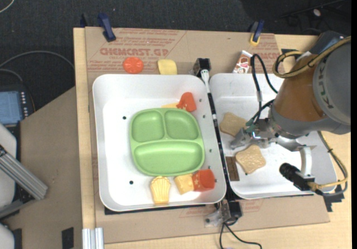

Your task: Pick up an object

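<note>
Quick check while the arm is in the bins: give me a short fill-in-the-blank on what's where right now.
1. The green divided plate lies in the ____ bin.
2. The gripper is over the ____ bin.
3. The two tan bread-like pieces in the right bin lie ____ the gripper, one on each side.
4. The orange round piece sits on the cardboard, ____ both bins.

Missing words: left; right; beside; outside
</note>
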Controlling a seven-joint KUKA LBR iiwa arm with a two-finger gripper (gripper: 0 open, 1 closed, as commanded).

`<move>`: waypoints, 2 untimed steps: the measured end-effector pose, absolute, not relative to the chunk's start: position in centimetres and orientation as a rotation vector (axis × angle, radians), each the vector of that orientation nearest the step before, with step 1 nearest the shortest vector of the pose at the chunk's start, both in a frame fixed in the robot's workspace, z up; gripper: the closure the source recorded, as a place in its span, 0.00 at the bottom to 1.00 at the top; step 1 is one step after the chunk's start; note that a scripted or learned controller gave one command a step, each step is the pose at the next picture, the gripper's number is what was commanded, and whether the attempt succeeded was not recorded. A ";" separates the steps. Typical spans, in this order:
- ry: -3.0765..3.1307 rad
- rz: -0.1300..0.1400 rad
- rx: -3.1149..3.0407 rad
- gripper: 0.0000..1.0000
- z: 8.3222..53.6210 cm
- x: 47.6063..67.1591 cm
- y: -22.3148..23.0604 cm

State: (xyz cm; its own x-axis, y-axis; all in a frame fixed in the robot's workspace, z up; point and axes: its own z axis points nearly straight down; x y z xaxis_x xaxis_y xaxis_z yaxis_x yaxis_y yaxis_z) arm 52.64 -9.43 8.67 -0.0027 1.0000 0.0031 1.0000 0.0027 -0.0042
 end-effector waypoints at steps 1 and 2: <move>-2.211 0.006 -2.225 0.00 8.4 47.6 -14.4; -2.234 -0.011 -2.232 0.00 19.9 52.5 -16.7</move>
State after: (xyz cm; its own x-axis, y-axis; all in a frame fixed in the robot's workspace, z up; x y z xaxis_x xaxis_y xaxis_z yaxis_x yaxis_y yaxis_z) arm 52.54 -16.66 19.89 -0.0009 1.0000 -0.0069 0.9999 0.0010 0.0164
